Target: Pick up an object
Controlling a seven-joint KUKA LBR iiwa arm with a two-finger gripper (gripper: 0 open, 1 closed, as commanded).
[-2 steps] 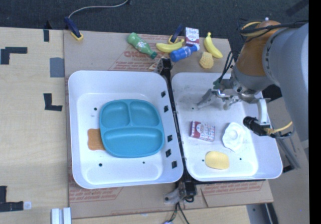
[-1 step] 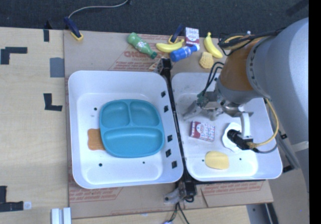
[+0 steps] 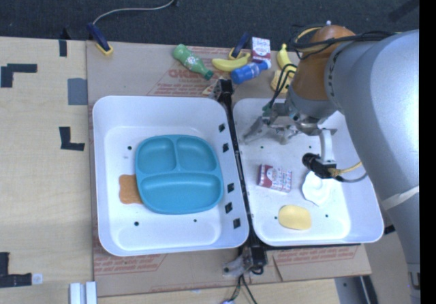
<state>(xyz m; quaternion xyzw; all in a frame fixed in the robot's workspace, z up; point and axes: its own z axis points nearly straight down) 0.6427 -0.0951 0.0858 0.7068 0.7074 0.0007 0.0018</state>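
Observation:
My gripper (image 3: pixel 271 136) hangs over the back part of the right bin (image 3: pixel 354 228), near the wall between the bins. Its two metal fingers (image 3: pixel 253 131) are spread open with nothing between them. A small red and white carton (image 3: pixel 274 178) lies on the bin floor just in front of the gripper, apart from it. A yellow lemon-like object (image 3: pixel 294 217) rests near the front of the bin. A white rounded object (image 3: pixel 316 187) lies to the right of the carton, partly under a black cable end.
The left bin (image 3: pixel 109 228) holds a blue divided plate (image 3: pixel 179 173) with an orange piece (image 3: pixel 127 189) sticking out at its left. Behind the bins lie a green bottle (image 3: pixel 193 62), a banana (image 3: pixel 230 63), a blue bottle (image 3: pixel 246 73) and a small carton (image 3: pixel 261 47). The grey arm (image 3: pixel 381 112) covers the right side.

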